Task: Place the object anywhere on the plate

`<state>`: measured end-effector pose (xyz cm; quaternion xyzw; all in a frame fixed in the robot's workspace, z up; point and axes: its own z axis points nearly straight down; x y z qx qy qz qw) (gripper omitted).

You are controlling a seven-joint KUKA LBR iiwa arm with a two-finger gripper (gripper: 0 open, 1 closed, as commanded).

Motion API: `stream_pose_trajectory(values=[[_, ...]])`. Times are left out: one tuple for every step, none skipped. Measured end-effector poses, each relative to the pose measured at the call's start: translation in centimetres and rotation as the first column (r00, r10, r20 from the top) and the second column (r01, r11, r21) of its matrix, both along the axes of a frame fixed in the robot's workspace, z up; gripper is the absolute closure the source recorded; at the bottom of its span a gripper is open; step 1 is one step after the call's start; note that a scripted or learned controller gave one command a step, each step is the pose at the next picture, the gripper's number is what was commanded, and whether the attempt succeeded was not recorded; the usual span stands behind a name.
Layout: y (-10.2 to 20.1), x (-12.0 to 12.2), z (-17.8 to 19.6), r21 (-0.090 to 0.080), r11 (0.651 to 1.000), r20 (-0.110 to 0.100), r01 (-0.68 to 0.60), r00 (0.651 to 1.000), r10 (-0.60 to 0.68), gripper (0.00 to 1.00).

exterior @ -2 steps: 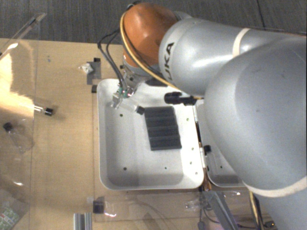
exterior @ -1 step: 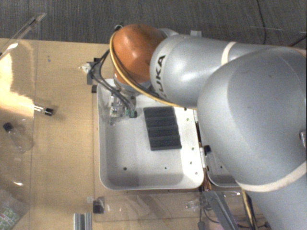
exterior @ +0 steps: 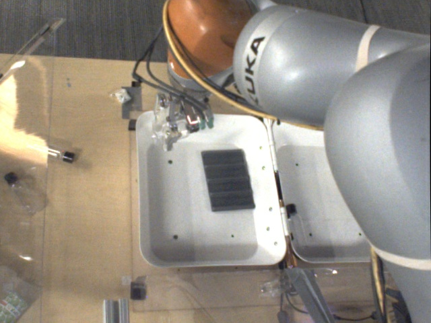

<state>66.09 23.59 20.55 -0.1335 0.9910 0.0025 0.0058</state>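
gripper (exterior: 176, 123) sits at upper left corner of the left bin (exterior: 151, 244), can't tell jaw state or any held object, dark ribbed plate (exterior: 228, 179) lies mid-bin just right and below, so i'd shift over plate centre, descend low, then release.

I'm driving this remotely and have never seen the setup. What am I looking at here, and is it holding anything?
You see one fixed camera looking down at a slant on a wooden bench. The big grey machine with the orange band is a KUKA arm reaching in from the right. Its gripper hangs over the far left corner of the left bin. A dark ribbed rectangular plate lies flat in that bin. The right bin sits beside it. I cannot tell whether the gripper holds anything; it is too cluttered.
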Motion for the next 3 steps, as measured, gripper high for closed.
stream_pose_trajectory(values=[[0.0, 0.9, -3.6, -0.007, 0.674, 0.0, -0.738, 0.674, 0.738, 1.0], [-1.3, 0.9, -7.0, -0.008, 0.49, -0.001, -0.871, 0.49, 0.872, 1.0], [-0.9, 0.8, -3.6, -0.013, -0.258, -0.005, -0.966, -0.258, 0.966, 1.0]])
